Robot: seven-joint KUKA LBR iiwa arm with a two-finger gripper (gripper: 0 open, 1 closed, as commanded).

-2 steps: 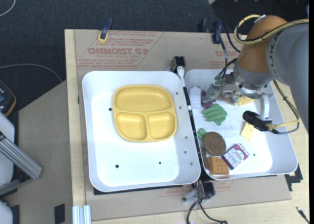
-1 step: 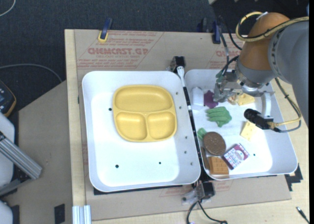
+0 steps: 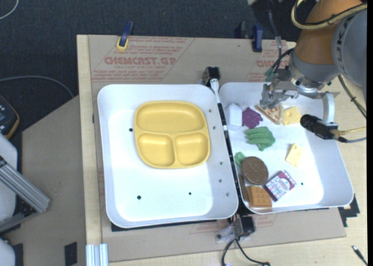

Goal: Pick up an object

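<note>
Brown cracker (image 3: 258, 196) lies nearest; tool (image 3: 273, 102) sits low over pizza slice (image 3: 271, 111), grip state unclear

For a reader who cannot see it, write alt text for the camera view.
The gripper is low over the back of the right bin, by a purple toy, amid small toy foods. The left bin holds a yellow divided plate.

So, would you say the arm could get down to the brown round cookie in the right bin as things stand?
Probably yes. The cookie lies face up with nothing over it, and the pincer hovers farther back in the same bin. The green piece and wrapped packet beside it crowd the approach.
</note>
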